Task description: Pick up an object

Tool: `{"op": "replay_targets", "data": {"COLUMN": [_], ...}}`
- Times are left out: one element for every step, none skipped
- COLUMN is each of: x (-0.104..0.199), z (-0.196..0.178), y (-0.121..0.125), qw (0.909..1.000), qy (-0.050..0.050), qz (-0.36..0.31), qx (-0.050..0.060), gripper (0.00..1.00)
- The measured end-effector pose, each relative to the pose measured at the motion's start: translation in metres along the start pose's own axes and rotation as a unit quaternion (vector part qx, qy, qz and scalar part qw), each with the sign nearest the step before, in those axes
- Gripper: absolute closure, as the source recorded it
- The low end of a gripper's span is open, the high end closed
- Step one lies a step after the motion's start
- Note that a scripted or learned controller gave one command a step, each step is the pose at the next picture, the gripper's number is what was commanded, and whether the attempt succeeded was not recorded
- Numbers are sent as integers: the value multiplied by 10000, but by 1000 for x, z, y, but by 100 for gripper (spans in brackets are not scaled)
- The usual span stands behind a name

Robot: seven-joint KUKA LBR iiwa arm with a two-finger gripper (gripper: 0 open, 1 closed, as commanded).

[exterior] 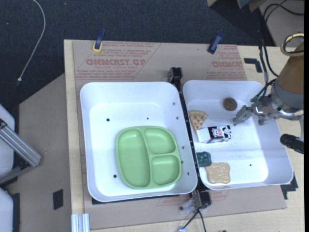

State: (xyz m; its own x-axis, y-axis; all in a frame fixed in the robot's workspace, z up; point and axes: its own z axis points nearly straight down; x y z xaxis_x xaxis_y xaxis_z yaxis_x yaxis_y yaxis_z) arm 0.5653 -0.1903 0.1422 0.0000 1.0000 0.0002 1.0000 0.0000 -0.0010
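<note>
The claw hangs open and holding nothing over the right bin, at about 2 o'clock within it. Closest is the small brown disc, just to its 10 o'clock. It looks stiff, light and flat, possibly a toy cookie, so it would likely slip unless pinched across its rim. The black-and-white carton offers squarer sides for a hold.
</note>
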Motion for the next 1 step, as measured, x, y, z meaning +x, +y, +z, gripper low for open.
{"op": "replay_targets", "data": {"x": [-1], "z": [34], "y": [1], "qw": [10000], "qy": [-18], "qz": [0], "qx": [-33], "gripper": [0]}}
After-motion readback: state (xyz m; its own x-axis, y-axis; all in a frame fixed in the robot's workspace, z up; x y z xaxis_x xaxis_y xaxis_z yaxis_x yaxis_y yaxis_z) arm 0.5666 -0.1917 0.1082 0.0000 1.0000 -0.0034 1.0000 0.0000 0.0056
